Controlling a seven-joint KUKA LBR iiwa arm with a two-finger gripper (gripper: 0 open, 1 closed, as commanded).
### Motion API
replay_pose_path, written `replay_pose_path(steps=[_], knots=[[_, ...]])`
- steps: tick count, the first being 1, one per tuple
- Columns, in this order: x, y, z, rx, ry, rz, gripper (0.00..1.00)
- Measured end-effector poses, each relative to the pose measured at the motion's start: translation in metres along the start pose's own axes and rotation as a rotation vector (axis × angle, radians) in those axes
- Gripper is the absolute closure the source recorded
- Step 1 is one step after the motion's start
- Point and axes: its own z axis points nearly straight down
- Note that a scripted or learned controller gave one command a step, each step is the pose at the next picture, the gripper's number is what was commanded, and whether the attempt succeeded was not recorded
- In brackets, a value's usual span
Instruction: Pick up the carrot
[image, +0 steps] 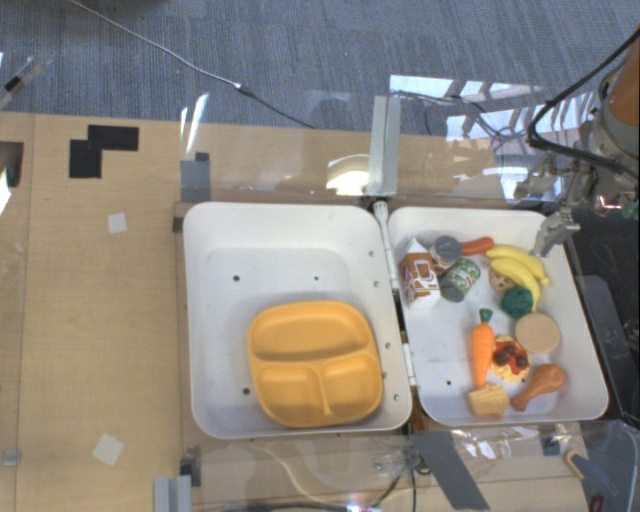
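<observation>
Bench with two bins: carrot (482, 350) lies untouched in the right bin (590, 385); gripper (552, 232), finger state indiscernible, at far-right rim. Approach pending: descend over carrot.

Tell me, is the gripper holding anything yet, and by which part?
Nothing is held. The gripper sits at the right bin's far rim, while the carrot lies loose in that bin.

I work in a robotics lab, not a kitchen. My bench (90, 330) is bare plywood bearing black marker shapes (100, 150) at ten o'clock. Two white bins (215, 300) sit bracketed in aluminium framing (380, 145). Loose cables (200, 70) cross grey carpet (300, 50) at twelve o'clock. The food is plastic toys (500, 330).
</observation>
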Motion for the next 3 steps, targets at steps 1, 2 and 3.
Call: replay_pose_path(steps=[1, 2, 3], knots=[[0.018, 0.02, 0.192, 0.0, -0.002, -0.014, 0.0], [0.097, 0.039, 0.193, 0.001, -0.006, -0.178, 0.0], [0.13, 0.052, 0.191, 0.005, -0.016, -0.191, 0.0]])
